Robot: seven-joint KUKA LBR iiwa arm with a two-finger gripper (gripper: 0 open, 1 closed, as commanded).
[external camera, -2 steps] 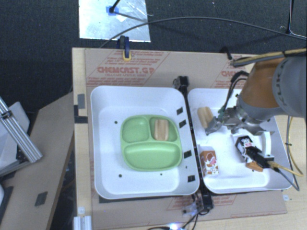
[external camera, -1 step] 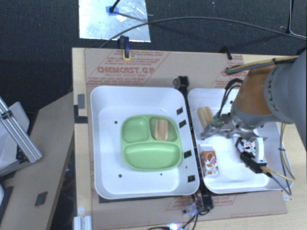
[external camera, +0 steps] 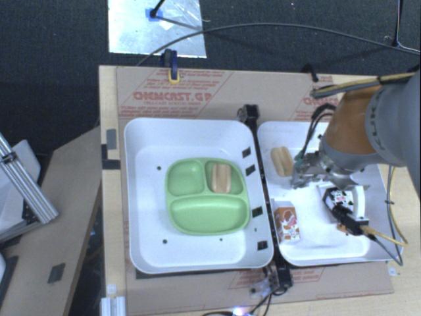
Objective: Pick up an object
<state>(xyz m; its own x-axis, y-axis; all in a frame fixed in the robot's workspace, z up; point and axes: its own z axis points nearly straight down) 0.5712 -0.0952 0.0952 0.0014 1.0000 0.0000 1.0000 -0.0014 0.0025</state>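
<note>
One gripper [external camera: 308, 174] hangs low over the right bin [external camera: 368, 252], its opening impossible to judge, just beside a tan bread roll [external camera: 282, 160]. Cardboard covers the bench [external camera: 197, 91] above dark carpet. A small carton [external camera: 287, 222] lies nearer the front. The left bin [external camera: 151, 255] holds a green divided plate [external camera: 204, 206] with another roll [external camera: 220, 177] in its upper right compartment.

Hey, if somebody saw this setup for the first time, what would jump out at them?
Probably the green divided plate in the left bin, with a tan bun-like piece in its upper right compartment. Next, the grey and orange arm over the right bin, near another bun and a small carton.
</note>
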